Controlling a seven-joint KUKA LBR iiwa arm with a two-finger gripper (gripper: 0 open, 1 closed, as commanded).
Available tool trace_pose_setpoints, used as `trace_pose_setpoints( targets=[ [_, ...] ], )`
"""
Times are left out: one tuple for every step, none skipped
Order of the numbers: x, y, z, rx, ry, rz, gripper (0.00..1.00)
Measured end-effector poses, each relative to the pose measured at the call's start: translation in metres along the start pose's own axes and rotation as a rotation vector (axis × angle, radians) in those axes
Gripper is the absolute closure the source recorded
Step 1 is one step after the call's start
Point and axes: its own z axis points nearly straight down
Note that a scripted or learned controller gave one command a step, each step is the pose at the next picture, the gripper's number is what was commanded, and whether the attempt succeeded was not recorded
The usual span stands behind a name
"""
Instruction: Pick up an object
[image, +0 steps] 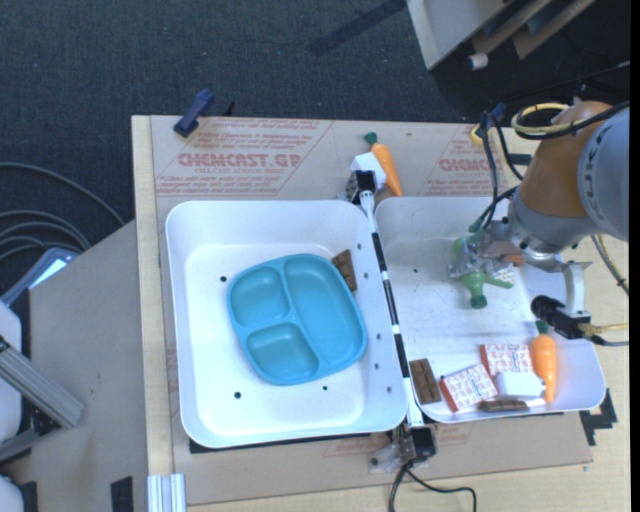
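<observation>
The claw (478, 262) sits low in the right bin (420, 230), right over a green toy (475, 287); how far it is spread, I cannot tell. A carrot (544, 362) lies nearby.

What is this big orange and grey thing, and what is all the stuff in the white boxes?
That is a robot arm. It reaches in from the right, and the one camera looks down on it from above. The grabbing part at its tip is called the end effector, and here it is low inside the right bin, right by a green toy. I cannot tell if it is holding the toy.

Two white bins sit side by side on a bench. The left bin holds a blue tray with three sections. The right bin also has a toy carrot and some red and white packets near its front edge. Another carrot lies outside, behind the bins.
</observation>
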Motion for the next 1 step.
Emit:
trace_pose_setpoints(
  targets=[
    [0.0735, 0.0243, -0.0887, 0.001, 0.002, 0.0, 1.0]
  ],
)
